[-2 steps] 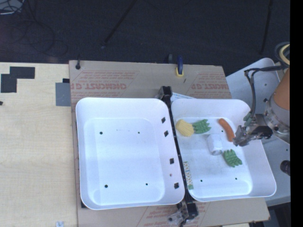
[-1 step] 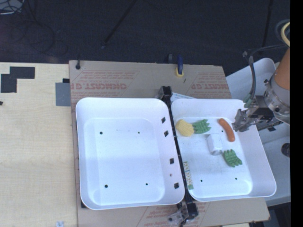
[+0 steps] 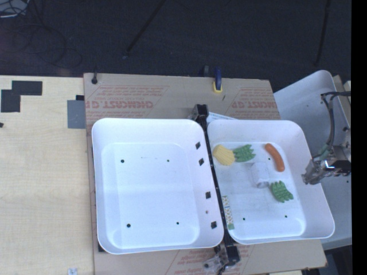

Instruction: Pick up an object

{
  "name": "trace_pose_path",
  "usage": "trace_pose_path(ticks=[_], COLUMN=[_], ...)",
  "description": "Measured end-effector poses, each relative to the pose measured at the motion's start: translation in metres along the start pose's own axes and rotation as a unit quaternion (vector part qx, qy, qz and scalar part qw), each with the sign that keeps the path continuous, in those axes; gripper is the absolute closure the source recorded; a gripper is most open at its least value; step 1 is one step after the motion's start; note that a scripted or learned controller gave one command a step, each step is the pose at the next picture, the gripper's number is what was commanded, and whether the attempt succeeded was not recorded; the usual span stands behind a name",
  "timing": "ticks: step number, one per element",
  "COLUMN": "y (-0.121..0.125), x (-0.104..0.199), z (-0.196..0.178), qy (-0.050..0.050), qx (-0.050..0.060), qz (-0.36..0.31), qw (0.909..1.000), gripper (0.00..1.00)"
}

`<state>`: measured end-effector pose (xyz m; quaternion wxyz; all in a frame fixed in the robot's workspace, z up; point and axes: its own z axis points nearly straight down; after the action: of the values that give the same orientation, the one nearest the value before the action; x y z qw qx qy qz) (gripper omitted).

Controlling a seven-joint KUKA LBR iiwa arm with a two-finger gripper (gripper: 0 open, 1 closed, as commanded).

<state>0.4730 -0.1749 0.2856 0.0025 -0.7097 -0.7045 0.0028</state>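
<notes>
Camera view: two white bins side by side on the bench. Right bin (image 3: 312, 153) has a yellow corn piece (image 3: 223, 154) with a green leafy bit (image 3: 245, 152) touching it, an orange sausage (image 3: 274, 156) near the far right, a pale cup (image 3: 262, 175) mid-bin and a green leafy piece (image 3: 281, 192) just below it. Gripper (image 3: 321, 169) sits at the right bin's right rim, holding nothing visible; open or closed, cannot tell. Left bin (image 3: 103, 153) beside it.
</notes>
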Motion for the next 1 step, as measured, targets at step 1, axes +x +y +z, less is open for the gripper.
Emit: trace_pose_path(ticks=[1], y=[0.0159], x=[0.0636], z=[-0.0188], qy=[0.001], qx=[-0.004], qz=[-0.007], qw=[1.0000], gripper=[1.00])
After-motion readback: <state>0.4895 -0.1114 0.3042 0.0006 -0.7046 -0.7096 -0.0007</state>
